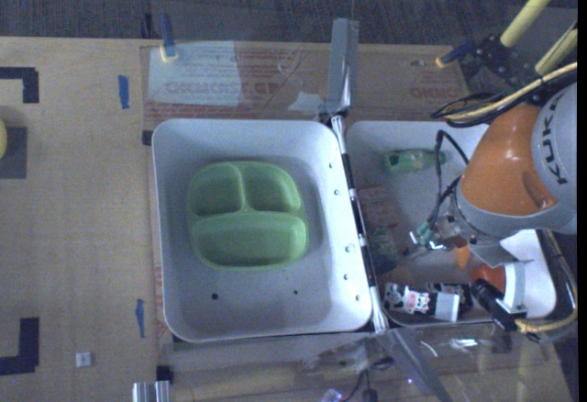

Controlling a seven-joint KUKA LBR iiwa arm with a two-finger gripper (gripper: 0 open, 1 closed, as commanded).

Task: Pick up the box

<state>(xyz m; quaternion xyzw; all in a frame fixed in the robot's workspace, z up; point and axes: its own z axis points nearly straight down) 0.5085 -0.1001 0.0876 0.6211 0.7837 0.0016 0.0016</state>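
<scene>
The box (378, 224) lay left of the gripper (438, 240), long axis apparently up-down; finger state couldn't be told.

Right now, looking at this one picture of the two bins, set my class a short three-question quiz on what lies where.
1. True or false: the green divided plate lies in the left bin.
2. Which bin is the arm reaching over?
A. the left bin
B. the right bin
C. neither
3. Fill in: the green bottle lies near the ____ edge of the right bin, as the camera sees it.

Key:
1. True.
2. B. The arm hangs over the right bin, above its clutter.
3. Top.
</scene>
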